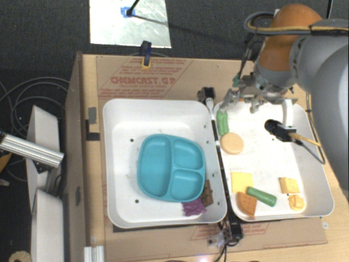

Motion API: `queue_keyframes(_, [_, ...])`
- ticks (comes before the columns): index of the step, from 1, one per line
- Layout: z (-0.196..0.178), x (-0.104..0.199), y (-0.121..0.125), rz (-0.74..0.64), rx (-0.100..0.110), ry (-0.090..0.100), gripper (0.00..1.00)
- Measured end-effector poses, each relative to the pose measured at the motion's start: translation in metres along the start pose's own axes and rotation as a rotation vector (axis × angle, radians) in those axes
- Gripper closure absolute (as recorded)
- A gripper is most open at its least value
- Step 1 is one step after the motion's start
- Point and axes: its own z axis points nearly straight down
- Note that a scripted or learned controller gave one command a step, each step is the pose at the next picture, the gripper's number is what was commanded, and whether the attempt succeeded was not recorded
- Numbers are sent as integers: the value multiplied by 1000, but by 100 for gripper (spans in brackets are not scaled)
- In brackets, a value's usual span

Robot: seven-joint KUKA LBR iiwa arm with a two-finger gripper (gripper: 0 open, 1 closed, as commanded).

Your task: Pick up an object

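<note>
My gripper (241, 101) hangs over the far left part of the right bin (322, 192), open, with nothing between its fingers. Just below and left of it a green cylinder (221, 122) lies along the bin's left wall. A round tan disc (233, 143) rests in front of that cylinder. Nearer the front lie a yellow square (241, 180), a second green cylinder (261, 196), an orange waffle piece (246, 203), a yellow block (289, 185) and a small orange piece (296, 202).
The left bin (117, 146) holds a blue divided plate (171, 167), with a purple piece (192, 207) and a brown piece (208, 195) at its front right. A wall divides the two bins (214, 146). The grey arm (322, 64) covers the far right.
</note>
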Motion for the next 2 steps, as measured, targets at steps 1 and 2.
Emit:
queue_keyframes(1, [1, 6, -30, 6, 6, -1, 0])
queue_keyframes(2, [98, -45, -41, 12, 5, 1, 0])
